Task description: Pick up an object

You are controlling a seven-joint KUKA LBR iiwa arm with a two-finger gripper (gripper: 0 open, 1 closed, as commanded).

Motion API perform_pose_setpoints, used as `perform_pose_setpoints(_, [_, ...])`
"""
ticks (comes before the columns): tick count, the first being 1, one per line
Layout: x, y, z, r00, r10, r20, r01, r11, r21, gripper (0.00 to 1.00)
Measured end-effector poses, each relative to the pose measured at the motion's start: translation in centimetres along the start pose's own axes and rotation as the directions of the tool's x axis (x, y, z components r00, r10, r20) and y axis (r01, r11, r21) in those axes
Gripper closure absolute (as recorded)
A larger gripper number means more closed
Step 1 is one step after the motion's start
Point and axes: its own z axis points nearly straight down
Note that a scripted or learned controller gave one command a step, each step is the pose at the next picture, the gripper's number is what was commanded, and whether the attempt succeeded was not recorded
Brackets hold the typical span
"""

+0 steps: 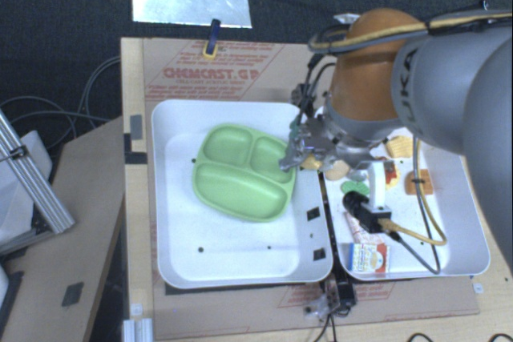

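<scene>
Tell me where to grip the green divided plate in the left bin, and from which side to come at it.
Grip the green divided plate by its raised outer rim, probably at the near-left edge, coming straight down from above. It lies flat in the left bin, so only the rim gives a thin lip to pinch. That edge has bare bin floor beside it, while the right edge sits close to the gripper and bin wall.

Two shallow white plastic bins [172, 252] side by side. One light-green divided plastic plate [240, 172], three compartments, in the left bin. Right bin: one small printed carton [368, 258], one green piece [353, 189], several partly hidden items, uncountable.
</scene>
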Motion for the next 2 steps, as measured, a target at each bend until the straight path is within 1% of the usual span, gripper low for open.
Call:
perform_pose_setpoints(1, [3.0, -1.8, -1.6, 1.0, 0.001, 0.001, -0.001, 1.0, -0.003, 1.0])
perform_pose_setpoints(2, [2.9, -2.2, 0.4, 1.0, 0.009, 0.002, -0.009, 1.0, -0.001, 1.0])
